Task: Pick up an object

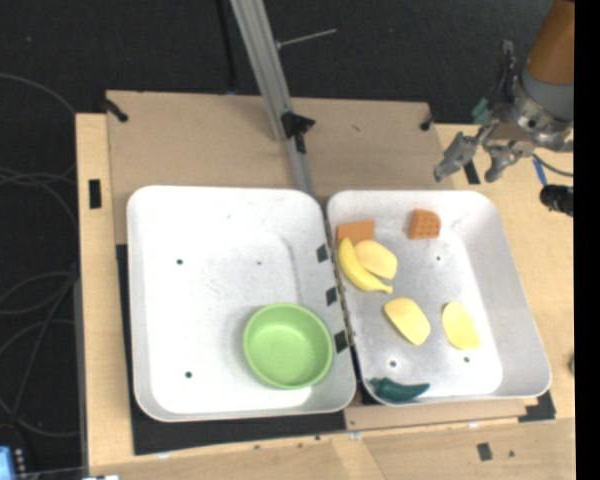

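Note:
My gripper (474, 167) hangs at the upper right, above the far right corner of the right bin (500, 268), with its two fingers spread open and nothing between them. The right bin holds an orange waffle-like piece (424, 224), an orange block (355, 232), a yellow banana (351, 269) with a pale yellow piece (377, 260) lying against it, two more yellow pieces (408, 320) (461, 326), and a dark green item (399, 391) at the near edge. A green bowl (288, 344) sits in the left bin (180, 298).
A slanted metal pole (263, 58) rises from the bench behind the gap between the bins. Black clips (332, 293) line the seam where the bins meet. Brown board (380, 138) surrounds both bins.

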You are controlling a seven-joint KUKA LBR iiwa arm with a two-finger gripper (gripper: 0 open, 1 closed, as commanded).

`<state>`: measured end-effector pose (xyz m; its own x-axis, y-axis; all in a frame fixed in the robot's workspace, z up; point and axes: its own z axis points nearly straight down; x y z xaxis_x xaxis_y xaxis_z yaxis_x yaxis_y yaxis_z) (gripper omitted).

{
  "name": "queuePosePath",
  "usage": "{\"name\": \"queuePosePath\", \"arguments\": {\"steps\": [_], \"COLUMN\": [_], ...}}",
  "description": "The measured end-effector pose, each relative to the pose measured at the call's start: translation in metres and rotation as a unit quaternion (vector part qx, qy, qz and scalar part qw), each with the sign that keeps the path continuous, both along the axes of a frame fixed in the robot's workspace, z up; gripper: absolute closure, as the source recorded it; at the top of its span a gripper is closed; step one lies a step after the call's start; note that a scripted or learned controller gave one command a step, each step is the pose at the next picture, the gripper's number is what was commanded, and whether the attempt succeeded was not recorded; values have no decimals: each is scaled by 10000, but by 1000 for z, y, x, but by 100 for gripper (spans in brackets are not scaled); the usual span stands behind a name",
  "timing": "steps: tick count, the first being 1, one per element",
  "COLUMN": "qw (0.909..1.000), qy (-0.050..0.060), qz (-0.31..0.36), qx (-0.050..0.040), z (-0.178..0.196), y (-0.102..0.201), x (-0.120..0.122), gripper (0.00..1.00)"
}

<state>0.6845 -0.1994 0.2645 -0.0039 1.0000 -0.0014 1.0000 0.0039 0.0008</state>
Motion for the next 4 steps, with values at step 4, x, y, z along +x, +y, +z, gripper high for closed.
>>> {"name": "queuePosePath", "arguments": {"steps": [4], "qw": [10000], "qy": [24], "qz": [-17], "qx": [-17], "z": [-159], "y": [-11], "x": [-3], "gripper": [0]}}
